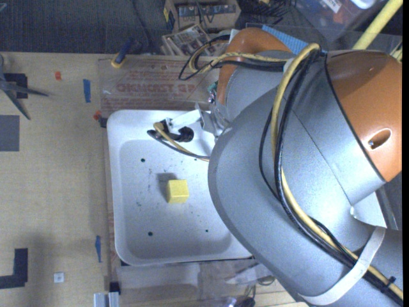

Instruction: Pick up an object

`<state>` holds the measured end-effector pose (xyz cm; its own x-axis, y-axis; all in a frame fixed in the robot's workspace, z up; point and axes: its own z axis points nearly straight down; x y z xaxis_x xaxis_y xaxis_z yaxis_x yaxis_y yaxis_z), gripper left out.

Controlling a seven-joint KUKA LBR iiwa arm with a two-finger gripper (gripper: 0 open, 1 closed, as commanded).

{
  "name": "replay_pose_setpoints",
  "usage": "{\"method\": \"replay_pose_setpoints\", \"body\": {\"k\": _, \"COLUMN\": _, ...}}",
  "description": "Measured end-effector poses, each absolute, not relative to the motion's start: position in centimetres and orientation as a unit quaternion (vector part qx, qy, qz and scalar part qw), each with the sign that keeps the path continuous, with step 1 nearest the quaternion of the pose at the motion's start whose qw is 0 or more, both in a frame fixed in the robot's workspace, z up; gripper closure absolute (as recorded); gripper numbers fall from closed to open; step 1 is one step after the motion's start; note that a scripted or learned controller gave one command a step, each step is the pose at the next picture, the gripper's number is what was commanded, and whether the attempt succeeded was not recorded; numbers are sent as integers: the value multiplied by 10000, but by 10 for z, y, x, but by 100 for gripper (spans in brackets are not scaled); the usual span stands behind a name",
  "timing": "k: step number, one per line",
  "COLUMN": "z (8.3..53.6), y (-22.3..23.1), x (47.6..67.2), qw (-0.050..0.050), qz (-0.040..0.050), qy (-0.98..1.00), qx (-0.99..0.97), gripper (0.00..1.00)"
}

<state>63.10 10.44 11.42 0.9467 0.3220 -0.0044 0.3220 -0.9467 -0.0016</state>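
- Grey arm point(300, 190) with its orange band, nearest the lens, fills the scene from 12 round to 6 o'clock and hides the right side of the bench.
- White bin point(116, 190) lies at 9 o'clock of the arm. Its right part is under the arm, so whatever sits there cannot be made out.
- Gripper point(204, 119) hangs by the bin's upper rim, at about 1 o'clock of the bin floor. Most of it is tucked behind the wrist, and I cannot tell whether it is spread or pressed together.
- Yellow block point(177, 191) rests on the bin floor near the middle, at about 7 o'clock of the gripper and apart from it. It looks small, light and stiff, with flat faces. On that judgement, two opposite side faces offer the surest hold.
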Motion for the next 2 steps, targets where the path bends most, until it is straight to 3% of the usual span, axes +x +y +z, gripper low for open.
{"method": "replay_pose_setpoints", "body": {"k": 1, "z": 89, "y": 130, "x": 619, "qw": 3, "qz": -26, "qy": -982, "qx": -9952, "gripper": 100}}
{"method": "replay_pose_setpoints", "body": {"k": 2, "z": 99, "y": 128, "x": 620, "qw": 7, "qz": -26, "qy": -961, "qx": -9954, "gripper": 100}}
